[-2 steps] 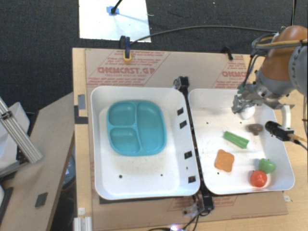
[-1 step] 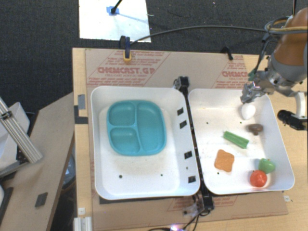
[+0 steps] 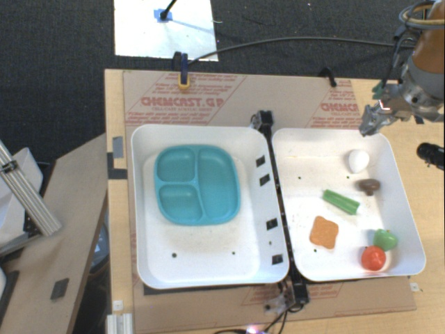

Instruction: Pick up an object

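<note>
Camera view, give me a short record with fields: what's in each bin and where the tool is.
left bin: teal divided plate
right bin: white ball, brown piece, green stick, orange piece, green item, red ball
tool: above the right bin's far edge, apart from the objects
held: nothing seen between its fingers

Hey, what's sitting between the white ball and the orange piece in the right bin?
In the camera view, the green stick lies between the white ball and the orange piece, apart from both.
</note>
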You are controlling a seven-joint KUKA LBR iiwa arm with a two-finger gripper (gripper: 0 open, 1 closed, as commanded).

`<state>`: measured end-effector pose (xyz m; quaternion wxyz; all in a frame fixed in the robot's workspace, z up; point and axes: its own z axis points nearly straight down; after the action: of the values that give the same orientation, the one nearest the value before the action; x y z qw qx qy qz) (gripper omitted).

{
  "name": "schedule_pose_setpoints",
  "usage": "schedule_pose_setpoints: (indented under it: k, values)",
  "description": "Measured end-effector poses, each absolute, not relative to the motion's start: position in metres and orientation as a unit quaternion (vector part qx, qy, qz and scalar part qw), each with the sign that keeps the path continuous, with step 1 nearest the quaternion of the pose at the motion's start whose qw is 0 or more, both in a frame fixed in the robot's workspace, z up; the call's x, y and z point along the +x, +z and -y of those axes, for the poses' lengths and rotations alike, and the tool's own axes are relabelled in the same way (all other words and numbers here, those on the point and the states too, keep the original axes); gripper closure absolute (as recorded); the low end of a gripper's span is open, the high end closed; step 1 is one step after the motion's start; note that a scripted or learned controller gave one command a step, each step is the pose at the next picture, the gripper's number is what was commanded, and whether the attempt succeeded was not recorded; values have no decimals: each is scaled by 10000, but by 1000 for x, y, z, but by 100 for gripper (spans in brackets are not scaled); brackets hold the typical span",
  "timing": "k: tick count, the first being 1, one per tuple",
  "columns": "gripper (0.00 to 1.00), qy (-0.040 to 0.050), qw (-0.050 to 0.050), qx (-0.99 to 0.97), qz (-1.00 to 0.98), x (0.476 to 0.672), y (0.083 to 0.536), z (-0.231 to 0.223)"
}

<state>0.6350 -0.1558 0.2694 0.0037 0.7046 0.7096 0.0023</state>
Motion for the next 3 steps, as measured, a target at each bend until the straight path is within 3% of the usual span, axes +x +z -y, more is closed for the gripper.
schedule_pose_setpoints:
  k: [3]
  values:
    - [100, 15, 0, 7035, -7107, 644, 252, 2]
